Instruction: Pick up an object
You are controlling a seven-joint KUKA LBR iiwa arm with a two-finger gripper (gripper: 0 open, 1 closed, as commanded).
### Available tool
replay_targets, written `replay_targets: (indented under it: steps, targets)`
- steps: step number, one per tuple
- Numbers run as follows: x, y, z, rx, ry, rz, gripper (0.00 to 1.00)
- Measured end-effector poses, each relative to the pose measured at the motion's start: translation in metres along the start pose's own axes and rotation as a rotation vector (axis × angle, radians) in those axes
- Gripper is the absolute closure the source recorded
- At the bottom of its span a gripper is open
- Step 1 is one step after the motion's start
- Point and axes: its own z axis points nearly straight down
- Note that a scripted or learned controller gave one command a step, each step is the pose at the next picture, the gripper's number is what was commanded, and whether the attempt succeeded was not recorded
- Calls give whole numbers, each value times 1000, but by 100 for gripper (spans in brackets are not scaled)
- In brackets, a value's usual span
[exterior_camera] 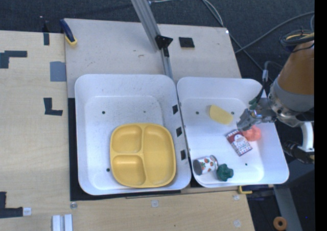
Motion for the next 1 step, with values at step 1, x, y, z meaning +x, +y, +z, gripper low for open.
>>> replay_targets:
  steps: [1]
  targets:
    - [50, 4, -4, 0, 1, -2, 100]
